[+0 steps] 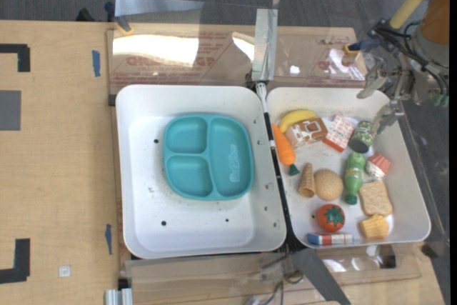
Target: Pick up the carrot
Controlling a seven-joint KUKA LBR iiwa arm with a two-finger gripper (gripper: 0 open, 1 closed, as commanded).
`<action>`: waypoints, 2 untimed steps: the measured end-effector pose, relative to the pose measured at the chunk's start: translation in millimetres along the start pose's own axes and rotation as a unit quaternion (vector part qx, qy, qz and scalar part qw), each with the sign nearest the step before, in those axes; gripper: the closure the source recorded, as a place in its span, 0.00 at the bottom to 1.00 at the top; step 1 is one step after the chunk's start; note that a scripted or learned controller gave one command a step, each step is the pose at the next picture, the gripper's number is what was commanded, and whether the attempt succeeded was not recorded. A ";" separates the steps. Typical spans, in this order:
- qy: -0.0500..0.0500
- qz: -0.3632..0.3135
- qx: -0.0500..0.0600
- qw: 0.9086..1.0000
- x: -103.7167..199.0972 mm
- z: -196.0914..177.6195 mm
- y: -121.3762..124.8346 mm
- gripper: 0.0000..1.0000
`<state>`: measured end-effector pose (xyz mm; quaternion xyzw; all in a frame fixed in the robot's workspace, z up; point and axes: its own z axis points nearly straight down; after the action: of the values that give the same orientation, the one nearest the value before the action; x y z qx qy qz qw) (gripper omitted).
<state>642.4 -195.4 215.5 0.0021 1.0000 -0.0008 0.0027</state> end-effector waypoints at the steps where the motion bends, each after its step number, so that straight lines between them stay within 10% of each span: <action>1: 0.005 0.127 -0.002 0.992 83.7 111.2 56.9 0.00; 2: 0.004 0.232 -0.001 0.973 122.6 110.4 105.4 0.00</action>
<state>520.8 -89.6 104.3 0.2336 0.9723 0.0008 -0.0009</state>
